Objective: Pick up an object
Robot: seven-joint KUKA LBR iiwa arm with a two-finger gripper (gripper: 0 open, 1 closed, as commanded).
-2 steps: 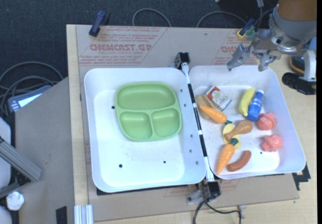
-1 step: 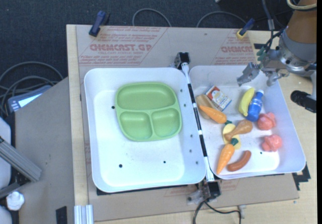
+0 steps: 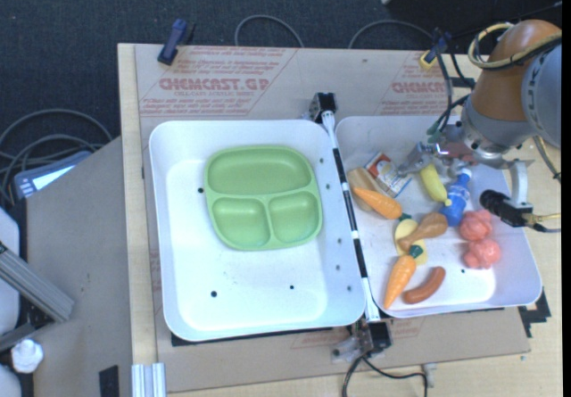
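Note:
The right bin (image 3: 513, 293) holds several toy foods. Among them are a yellow banana (image 3: 433, 183), a blue bottle (image 3: 456, 199), a red-and-white packet (image 3: 385, 170), an orange carrot (image 3: 376, 202), a brown pear-like piece (image 3: 428, 227), a second carrot (image 3: 401, 275), a sausage (image 3: 423, 285) and two pink berries (image 3: 480, 239). My gripper (image 3: 423, 156) hangs low over the bin's far part. It is just above the banana and beside the packet, with nothing visibly held.
The left bin (image 3: 178, 297) carries a green divided plate (image 3: 263, 194). A black clamp (image 3: 325, 105) sits on the ridge between the bins. The arm's orange band (image 3: 522, 43) and grey wrist (image 3: 495, 119) overhang the right bin's far right corner. Cables lie behind the bench.

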